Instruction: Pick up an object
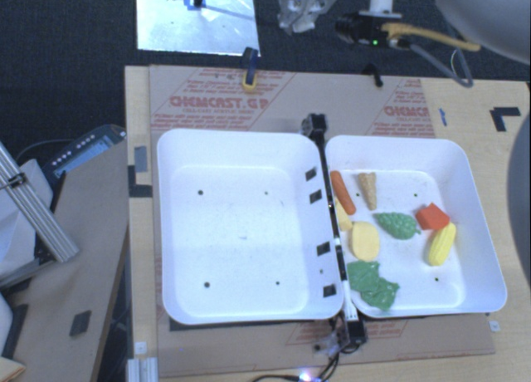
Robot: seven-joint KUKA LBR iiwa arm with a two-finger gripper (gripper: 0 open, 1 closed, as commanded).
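The end effector (305, 2) hangs at the top edge, well apart from both bins, partly cut off by the frame; whether it is open cannot be told, and nothing shows in its grasp. In the right bin (477, 206) lie a carrot (343, 193), a cone (367, 189), a yellow potato (365, 241), a corn cob (440, 244), an orange-red block (432, 217) and two green leafy pieces (372, 284). Another yellow piece by the divider is half hidden.

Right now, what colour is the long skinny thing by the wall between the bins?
Orange: it's a carrot, seen best in the camera view.
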